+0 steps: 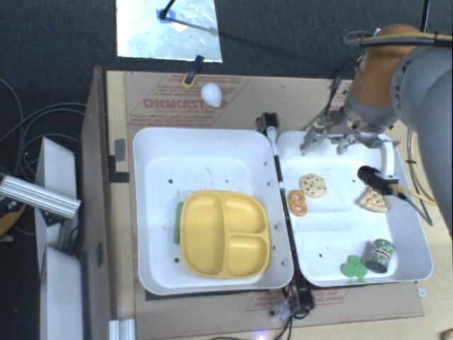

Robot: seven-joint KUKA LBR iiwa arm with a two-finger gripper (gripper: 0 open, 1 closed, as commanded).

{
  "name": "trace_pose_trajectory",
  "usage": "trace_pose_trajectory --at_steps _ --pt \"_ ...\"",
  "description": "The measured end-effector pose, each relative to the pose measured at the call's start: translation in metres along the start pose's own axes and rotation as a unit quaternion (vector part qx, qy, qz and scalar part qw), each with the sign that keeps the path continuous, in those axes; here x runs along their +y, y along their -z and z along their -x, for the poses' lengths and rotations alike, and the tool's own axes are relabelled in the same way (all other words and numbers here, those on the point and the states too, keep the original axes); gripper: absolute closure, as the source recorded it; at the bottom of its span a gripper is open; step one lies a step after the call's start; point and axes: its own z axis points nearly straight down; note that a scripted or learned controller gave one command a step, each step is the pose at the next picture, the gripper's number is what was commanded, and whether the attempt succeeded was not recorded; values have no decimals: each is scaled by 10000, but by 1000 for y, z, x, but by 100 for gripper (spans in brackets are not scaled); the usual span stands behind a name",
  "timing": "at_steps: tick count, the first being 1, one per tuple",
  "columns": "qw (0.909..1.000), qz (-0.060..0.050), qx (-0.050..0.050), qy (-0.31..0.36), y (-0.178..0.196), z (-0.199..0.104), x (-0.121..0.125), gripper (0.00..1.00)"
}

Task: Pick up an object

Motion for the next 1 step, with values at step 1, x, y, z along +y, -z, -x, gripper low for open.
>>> trace_pose_trajectory --at_steps 1 --pt "9998 -144 17 -98 -71 5 -45 0"
